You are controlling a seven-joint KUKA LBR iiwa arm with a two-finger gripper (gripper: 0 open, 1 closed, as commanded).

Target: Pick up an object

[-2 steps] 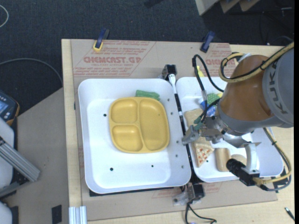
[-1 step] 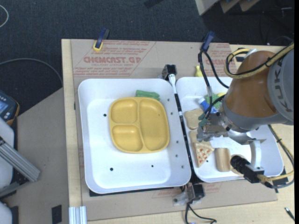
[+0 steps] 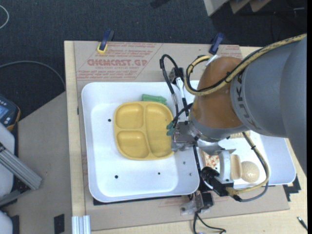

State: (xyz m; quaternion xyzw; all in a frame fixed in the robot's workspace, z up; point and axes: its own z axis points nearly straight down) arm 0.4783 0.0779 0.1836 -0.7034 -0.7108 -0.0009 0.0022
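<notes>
Yellow plate [image 3: 143, 130]: round-cornered, w/ 3 sections, two smaller ones on its left side and one long one on the right. Plain matte yellow, lying flat, nothing in the sections. It sits in the left bin [image 3: 100, 145], a bit toward 1 o'clock of the bin's middle, right edge near the bin's right wall.

Green thing [image 3: 154, 99], flat, pokes out from behind the plate at 12 o'clock, touching or just beside its rim; can't tell which.

Gripper [image 3: 176, 138] is at the plate's 3 o'clock edge, right by the rim. Open or closed: can't tell, arm [image 3: 253, 91] covers most of it.

Right bin [image 3: 280, 172]: 1 tan roundish item [image 3: 249, 170] at about 5 o'clock of the arm, rest hidden.

Count: 2 bins, 1 plate, 1 green thing, 1 tan item.
</notes>
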